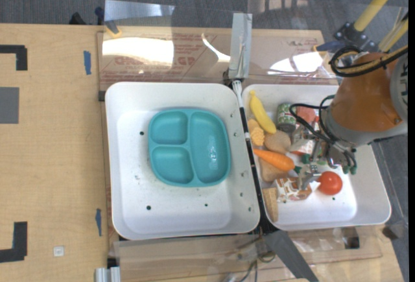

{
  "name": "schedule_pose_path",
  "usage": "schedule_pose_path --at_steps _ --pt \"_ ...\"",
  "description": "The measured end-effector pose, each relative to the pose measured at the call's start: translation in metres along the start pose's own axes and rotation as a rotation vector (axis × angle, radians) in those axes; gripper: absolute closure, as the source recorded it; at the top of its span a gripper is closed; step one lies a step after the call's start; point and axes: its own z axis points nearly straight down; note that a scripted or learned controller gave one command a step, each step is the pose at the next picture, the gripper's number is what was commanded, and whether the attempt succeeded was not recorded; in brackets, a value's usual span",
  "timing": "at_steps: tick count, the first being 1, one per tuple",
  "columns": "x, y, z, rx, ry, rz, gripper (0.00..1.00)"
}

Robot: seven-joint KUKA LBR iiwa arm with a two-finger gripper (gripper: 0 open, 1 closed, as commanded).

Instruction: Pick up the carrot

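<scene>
An orange carrot (274,159) lies in the right bin (369,206), near its left wall, pointing down to the right. The arm's orange-banded wrist hangs over the bin's right half, and the gripper (312,167) hovers low just right of the carrot's thick end, beside a red tomato (331,182). Wrist hardware and cables hide most of the gripper's tip.
The right bin also holds a yellow banana (261,113), a piece of corn (258,137), a beige potato-like item (279,142), a green-labelled can (286,114) and packaged items (290,191). In the left bin (130,209) rests a teal divided plate (190,146).
</scene>
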Motion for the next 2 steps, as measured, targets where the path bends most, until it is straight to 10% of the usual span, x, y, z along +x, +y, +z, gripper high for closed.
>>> schedule_pose_path --at_steps 1,2 --pt "0.01 -0.001 -0.001 0.001 -0.02 0.047 0.0" --pt "-0.017 0.018 0.017 -0.015 0.013 0.154 0.0"
